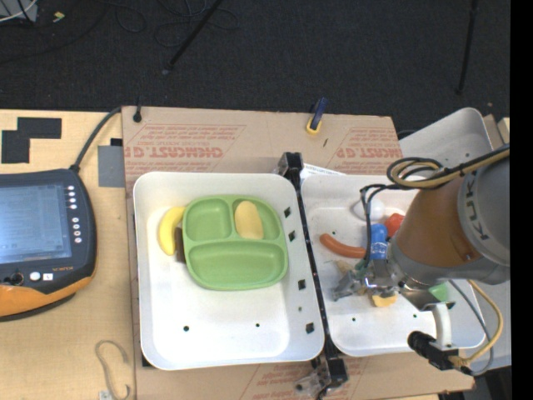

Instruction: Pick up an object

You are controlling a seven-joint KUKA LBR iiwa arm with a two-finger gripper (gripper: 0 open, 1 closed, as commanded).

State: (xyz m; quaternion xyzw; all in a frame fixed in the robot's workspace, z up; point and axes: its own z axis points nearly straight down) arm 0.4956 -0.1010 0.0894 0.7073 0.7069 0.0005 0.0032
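Arm's down in the right bin (pixel 350 340), gripper (pixel 354 286) low among the bits there; can't tell its state. Orange sausage-shaped piece (pixel 337 244) lies just beyond. Green tray (pixel 233 261) sits in left bin (pixel 216 340).

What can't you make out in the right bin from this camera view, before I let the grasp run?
- Gripper: too small and cluttered to judge its state.
- Orange sausage-shaped item: its right end is hidden behind the blue object.
- Small yellow piece: partly under the arm's wrist, shape unclear.
- Right bin: the arm covers its right half.
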